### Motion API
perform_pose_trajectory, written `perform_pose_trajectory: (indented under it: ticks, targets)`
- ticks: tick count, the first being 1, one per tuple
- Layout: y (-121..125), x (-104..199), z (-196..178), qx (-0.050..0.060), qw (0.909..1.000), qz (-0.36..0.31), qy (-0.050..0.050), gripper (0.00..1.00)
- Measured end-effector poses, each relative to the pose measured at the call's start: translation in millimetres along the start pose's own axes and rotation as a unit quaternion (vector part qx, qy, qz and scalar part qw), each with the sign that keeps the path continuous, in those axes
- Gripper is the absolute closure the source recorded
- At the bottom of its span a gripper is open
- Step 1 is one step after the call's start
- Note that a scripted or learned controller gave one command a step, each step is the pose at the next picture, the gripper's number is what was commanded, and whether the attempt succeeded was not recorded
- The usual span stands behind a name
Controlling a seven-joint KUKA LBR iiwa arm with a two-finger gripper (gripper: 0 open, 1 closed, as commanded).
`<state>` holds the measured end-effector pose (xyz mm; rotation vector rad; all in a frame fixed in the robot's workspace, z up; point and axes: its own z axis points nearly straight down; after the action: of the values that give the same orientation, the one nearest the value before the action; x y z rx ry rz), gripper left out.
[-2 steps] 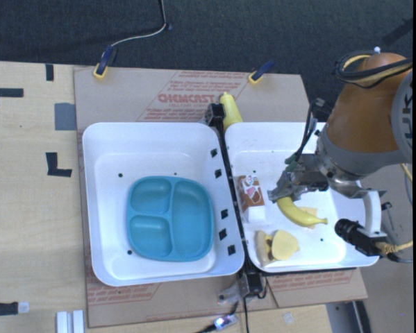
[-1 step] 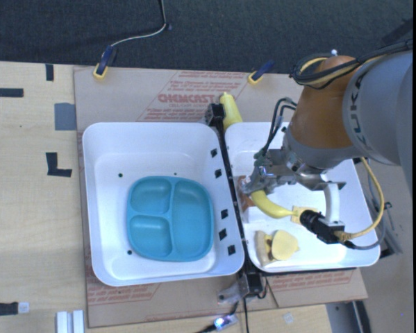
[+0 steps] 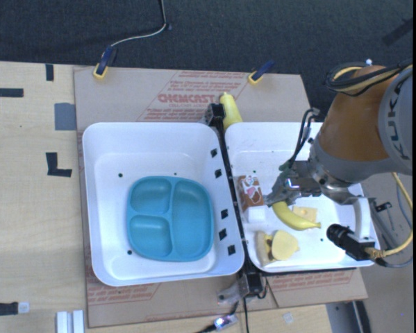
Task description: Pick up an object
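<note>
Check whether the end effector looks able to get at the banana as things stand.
Probably yes: the end effector hangs right above the banana in the right bin, and nothing covers it, though the sliced fruit piece lies close beside it.

Gripper point(image 3: 285, 188) hangs low in right bin point(image 3: 263, 139), tips just above banana point(image 3: 293, 217), touching or not unclear. Near banana: brown packet point(image 3: 250, 191) to its left, yellow pieces point(image 3: 277, 245) just below. Blue divided plate point(image 3: 171, 218) in left bin point(image 3: 103, 144), well apart from banana.

Divided plate point(image 3: 171, 218) in left bin point(image 3: 96, 186); banana point(image 3: 294, 217) in right bin point(image 3: 263, 141), under end effector point(image 3: 285, 188).
</note>
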<state>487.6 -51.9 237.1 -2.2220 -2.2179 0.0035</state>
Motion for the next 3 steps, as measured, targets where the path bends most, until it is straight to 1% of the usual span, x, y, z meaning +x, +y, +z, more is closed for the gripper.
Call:
perform_pose_trajectory:
  ticks: [1,2,3]
  targets:
    - [-5.3,4.7,44.1,0.002,1.0,-0.001,0.0,1.0]
    - [-5.0,-49.9,52.8,0.001,1.0,0.002,-0.001,1.0]
    - [63.6,26.8,43.8,-0.003,1.0,-0.006,0.001,1.0]
